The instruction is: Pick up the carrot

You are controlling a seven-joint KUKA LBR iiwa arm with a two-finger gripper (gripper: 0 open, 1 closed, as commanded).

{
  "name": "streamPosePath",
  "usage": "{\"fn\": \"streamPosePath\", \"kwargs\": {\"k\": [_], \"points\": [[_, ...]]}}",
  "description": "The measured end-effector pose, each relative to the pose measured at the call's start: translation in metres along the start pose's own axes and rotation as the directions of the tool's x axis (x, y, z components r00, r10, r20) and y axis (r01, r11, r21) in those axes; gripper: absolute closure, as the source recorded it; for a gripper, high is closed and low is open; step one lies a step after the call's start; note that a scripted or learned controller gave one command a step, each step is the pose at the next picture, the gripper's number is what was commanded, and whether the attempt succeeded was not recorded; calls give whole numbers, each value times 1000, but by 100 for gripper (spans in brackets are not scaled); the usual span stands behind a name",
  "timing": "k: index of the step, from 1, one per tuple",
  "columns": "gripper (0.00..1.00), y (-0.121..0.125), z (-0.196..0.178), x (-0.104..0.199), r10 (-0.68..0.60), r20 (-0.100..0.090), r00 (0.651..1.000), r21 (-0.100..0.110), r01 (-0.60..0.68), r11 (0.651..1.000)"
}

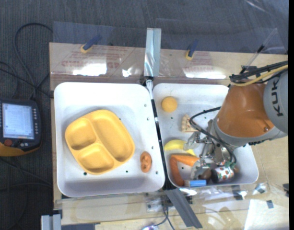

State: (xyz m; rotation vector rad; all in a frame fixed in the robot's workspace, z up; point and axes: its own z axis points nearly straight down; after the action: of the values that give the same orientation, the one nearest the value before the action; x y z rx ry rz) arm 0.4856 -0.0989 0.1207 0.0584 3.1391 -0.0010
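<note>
A: While my arm [250, 111] reaches in from the right, where does the gripper sit?

B: My gripper [203, 163] hangs low over the right bin [204, 96], near its front half. Wrist and cables crowd it, so I cannot tell whether it is spread or pressed together.

A: Carrot position?

B: The carrot [184, 160] lies in the right bin, front-left part, long axis roughly left to right, just left of my gripper. Touching or only beside: cannot tell. Nothing shows it held.

A: Neighbours in that bin?

B: 1 yellow lemon-like piece [172, 145] just behind the carrot. 1 small yellow ball [169, 104] toward the back-left, well apart from the rest. 1 pale cracker-like wedge [186, 123] between ball and gripper. 1 blue block [198, 182] at the front wall. 1 red-and-white patterned item [225, 172] to the gripper's right, partly hidden.

A: Left bin?

B: The left bin [70, 92] holds 1 yellow divided plate [99, 140] with 3 compartments, lying flat, and 1 small orange item [145, 161] near the front-right corner, beside the plate, not on it.
</note>
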Motion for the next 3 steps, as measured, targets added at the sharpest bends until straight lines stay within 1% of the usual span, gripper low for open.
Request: {"fn": "streamPosePath", "kwargs": {"k": [1, 2, 3], "points": [[100, 1, -7, -1, -2, -5, 1000, 0, 2, 1000], [100, 28, -136, 0, -8, 2, 1000, 0, 8, 1000], [100, 95, -61, -32, 60, -4, 998, 1, -60, 998]]}}
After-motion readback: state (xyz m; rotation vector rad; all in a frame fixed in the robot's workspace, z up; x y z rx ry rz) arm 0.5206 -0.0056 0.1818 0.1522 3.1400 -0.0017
